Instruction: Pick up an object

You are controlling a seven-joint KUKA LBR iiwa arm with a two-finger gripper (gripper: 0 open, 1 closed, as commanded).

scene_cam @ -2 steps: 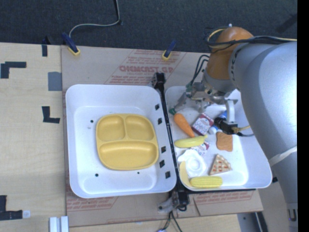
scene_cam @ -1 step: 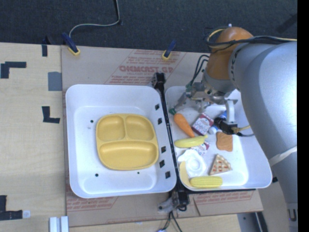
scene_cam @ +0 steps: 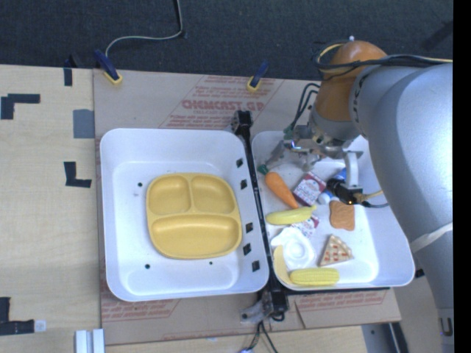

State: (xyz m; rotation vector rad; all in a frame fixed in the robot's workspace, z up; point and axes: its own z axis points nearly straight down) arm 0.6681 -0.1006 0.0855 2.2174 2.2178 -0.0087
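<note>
The grey arm point(scene_cam: 412, 145) with its orange band reaches in over the table's point(scene_cam: 44, 197) right edge and bends down over the far end of the right bin point(scene_cam: 386, 267). The left bin point(scene_cam: 121, 153) carries a yellow divided plate point(scene_cam: 193, 215) near its middle. The pincer point(scene_cam: 309, 151) hangs low at the right bin's far edge; whether it is wide or narrow cannot be told from this angle, and nothing is seen in its grip. The objects lie in the right bin. A carrot point(scene_cam: 280, 189) lies just below the pincer, with a small red-and-white packet point(scene_cam: 310, 191) beside it. A banana point(scene_cam: 290, 216) sits near the bin's left wall. A brown toast piece point(scene_cam: 342, 215) and a pizza slice point(scene_cam: 335, 252) lie toward the right, a corn cob point(scene_cam: 315, 276) along the near edge.
</note>
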